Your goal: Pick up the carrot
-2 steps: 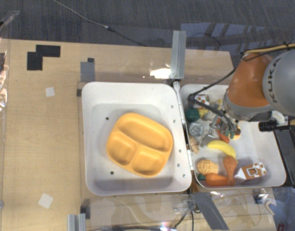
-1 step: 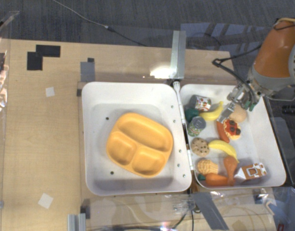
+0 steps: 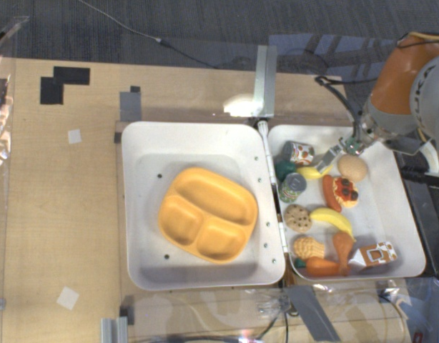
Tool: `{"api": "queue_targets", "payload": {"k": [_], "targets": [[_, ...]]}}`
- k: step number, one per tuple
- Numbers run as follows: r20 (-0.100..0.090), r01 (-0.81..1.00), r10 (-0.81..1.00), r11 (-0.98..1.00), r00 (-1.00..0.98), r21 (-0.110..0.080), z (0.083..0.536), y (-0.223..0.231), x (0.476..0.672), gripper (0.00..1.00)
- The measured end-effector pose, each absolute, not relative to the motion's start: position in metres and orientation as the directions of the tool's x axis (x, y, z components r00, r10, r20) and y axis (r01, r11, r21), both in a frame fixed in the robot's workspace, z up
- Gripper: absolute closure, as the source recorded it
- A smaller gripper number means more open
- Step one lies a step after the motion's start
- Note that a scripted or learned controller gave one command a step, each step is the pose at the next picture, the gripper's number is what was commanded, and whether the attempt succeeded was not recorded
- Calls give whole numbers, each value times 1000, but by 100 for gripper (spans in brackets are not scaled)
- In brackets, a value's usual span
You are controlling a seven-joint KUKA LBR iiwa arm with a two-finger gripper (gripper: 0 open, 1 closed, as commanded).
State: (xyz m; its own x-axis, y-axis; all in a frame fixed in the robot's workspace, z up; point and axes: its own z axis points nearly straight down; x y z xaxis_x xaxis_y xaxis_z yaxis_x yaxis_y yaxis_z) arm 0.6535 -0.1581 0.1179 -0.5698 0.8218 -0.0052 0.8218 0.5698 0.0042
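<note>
The carrot (image 3: 322,266) is a small orange piece lying flat at the front edge of the right bin (image 3: 405,213). It lies just in front of a ridged tan pastry (image 3: 308,247) and next to a brown drumstick (image 3: 341,247). My gripper (image 3: 348,146) hangs over the back of the same bin, beside a tan bread roll (image 3: 352,167). It is far from the carrot, which sits toward the front left. Nothing shows in the gripper.
The right bin is crowded: a printed can (image 3: 299,152), a green-topped can (image 3: 294,185), a pizza slice (image 3: 341,191), a cookie (image 3: 298,219), a banana (image 3: 331,221) and a small carton (image 3: 377,254). The left bin (image 3: 141,191) holds a yellow divided plate (image 3: 207,214).
</note>
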Motion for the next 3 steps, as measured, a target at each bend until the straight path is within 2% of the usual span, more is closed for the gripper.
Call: {"api": "queue_targets", "payload": {"k": [1, 2, 3], "targets": [[-9, 897, 897, 443, -443, 9, 168, -207, 671, 0], [-5, 973, 973, 231, -231, 9, 188, -205, 671, 0], [-1, 982, 982, -190, 190, 6, 175, -204, 670, 0]]}}
